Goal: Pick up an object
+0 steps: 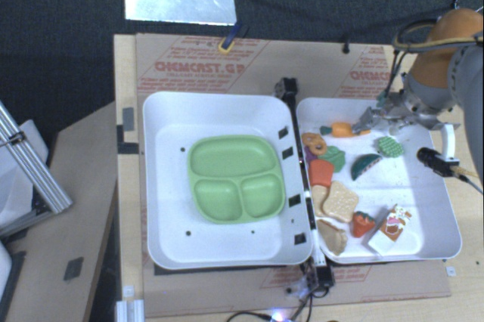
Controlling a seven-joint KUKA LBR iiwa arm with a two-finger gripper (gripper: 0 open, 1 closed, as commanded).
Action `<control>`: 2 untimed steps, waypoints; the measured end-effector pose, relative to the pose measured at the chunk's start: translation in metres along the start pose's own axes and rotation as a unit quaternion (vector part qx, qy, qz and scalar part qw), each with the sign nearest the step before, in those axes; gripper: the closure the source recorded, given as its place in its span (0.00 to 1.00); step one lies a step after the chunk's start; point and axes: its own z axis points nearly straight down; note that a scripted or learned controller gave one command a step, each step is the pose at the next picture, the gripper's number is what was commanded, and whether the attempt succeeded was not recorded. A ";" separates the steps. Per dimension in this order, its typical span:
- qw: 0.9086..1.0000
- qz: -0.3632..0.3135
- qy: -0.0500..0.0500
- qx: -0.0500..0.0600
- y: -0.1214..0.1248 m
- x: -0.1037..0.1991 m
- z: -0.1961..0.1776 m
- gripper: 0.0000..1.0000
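The gripper (376, 119) hangs over the right bin's (439, 226) far edge; whether it's open or closed, I cannot tell. Just left of it lies an orange piece (342, 130), a green waffle (391, 147) just below. Toast (341, 201) and a strawberry (364, 223) lie nearer. The left bin (162, 162) holds a green tray (231, 178).

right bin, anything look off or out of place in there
Nothing is spilled or broken. The toy food is crowded along the right bin's left side, several pieces overlapping, while the green tray sits square in the left bin.
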 end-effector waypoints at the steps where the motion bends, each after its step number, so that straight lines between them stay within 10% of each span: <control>1: 1.000 -0.001 -0.001 -0.001 0.001 0.000 -0.011 1.00; 2: 1.000 0.002 0.001 0.003 -0.002 -0.005 -0.069 1.00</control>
